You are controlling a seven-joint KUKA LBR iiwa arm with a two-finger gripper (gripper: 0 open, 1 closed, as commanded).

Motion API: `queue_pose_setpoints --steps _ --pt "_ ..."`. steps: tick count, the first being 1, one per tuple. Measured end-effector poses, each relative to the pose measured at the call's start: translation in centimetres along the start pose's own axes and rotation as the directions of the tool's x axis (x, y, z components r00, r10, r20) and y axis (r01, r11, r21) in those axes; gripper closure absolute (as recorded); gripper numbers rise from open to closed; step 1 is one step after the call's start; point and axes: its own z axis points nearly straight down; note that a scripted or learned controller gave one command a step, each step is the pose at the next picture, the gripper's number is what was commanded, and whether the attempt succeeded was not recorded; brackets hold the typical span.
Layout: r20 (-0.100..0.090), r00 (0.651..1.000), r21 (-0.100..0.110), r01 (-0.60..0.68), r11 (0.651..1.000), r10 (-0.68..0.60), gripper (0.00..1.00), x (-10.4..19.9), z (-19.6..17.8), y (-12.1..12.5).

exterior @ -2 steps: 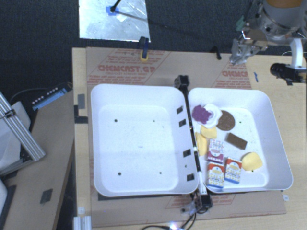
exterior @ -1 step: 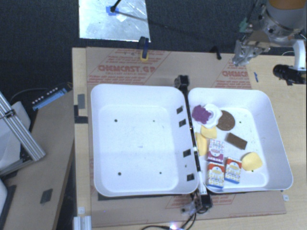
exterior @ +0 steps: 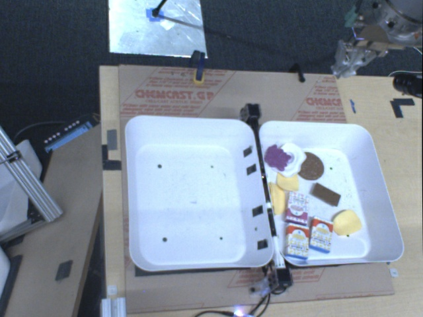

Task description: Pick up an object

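Gripper [exterior: 348, 57] hangs beyond the right bin [exterior: 377, 170]; whether it is spread I cannot tell, and I judge the approach not yet begun. Nearest below it lies the purple piece [exterior: 279, 156], so next I must descend toward it.

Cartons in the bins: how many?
3, all in the right bin: one carton mid-bin, one carton below it, one carton beside that. None seem hidden.
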Motion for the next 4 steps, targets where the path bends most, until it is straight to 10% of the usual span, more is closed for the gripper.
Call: queue_pose_setpoints --steps 4 --pt "0.0 1.0 0.003 -0.003 1.0 0.003 1.0 -1.7 1.4 0.0"
